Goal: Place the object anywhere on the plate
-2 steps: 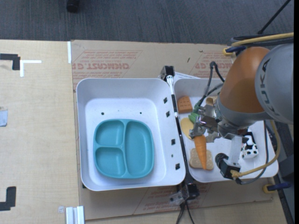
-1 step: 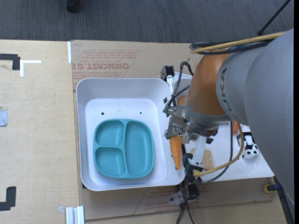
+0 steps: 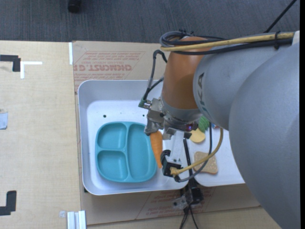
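Dark grey carpet (image 3: 143,13) runs along the top, with a black caster wheel (image 3: 74,5) resting on it near the left. Below it lies the pale wooden bench (image 3: 35,142), lit evenly. Black brackets (image 3: 12,63) sit at its left edge. A flattened brown cardboard sheet (image 3: 109,63) with reversed red print covers the bench's middle.
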You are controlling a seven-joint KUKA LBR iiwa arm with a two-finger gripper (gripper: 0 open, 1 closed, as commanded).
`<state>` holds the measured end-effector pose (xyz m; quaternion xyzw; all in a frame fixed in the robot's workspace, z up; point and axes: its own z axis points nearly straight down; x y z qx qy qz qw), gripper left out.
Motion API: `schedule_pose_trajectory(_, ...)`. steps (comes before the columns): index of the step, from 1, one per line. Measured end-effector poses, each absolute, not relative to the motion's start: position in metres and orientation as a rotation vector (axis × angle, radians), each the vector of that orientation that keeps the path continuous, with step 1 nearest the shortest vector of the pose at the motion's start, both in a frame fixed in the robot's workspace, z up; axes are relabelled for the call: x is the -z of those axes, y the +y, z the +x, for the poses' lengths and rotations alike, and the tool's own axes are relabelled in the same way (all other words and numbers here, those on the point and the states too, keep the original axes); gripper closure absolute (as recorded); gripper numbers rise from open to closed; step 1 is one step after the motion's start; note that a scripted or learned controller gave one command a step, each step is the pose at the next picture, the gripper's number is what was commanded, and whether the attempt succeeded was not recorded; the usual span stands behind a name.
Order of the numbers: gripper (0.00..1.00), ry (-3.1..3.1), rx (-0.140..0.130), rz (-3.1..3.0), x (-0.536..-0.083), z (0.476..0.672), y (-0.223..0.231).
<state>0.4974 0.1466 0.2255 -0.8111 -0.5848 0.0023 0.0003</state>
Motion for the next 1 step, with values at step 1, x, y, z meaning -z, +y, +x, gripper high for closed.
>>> schedule_pose_trajectory(1, 0.00, -1.839, -0.008, -2.547, -0.2255, 0.4975, 0.1463)
